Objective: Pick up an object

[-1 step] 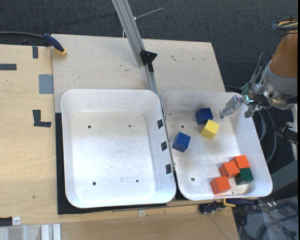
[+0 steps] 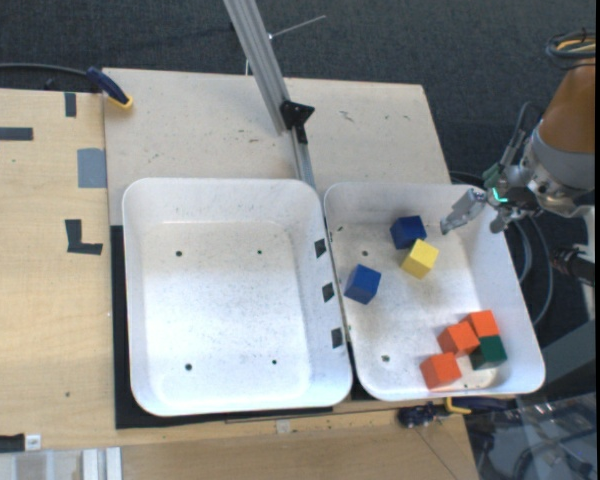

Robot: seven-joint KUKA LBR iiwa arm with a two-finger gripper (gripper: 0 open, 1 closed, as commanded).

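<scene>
White plastic on my far side first: the left bin point(image 2: 225, 298) sits on the counter point(image 2: 40, 268) with nothing for me to take. Next comes the right bin point(image 2: 500, 268), and that is where my choices lie. Nearest the divider rests 1 blue cube point(image 2: 362, 283); a little further along are a second blue cube point(image 2: 407, 231) and a yellow cube point(image 2: 420, 258), touching or almost touching. Down in the near right corner huddle 3 orange cubes point(image 2: 460, 338) and 1 green cube point(image 2: 491, 351), packed tight.

My hand point(image 2: 477, 211) hangs over the bin's upper right rim, above the cubes, with its 2 fingers spread apart and nothing between them. I judge this to be the approach step: no grasp begun, no object yet chosen by contact.

The next move, as I see it, calls for travelling left and descending with the fingers wide. The lone blue cube by the divider looks the cleanest target, since its sides stand free; the blue and yellow pair risks a nudge, and the corner cluster leaves little room for fingers.
</scene>
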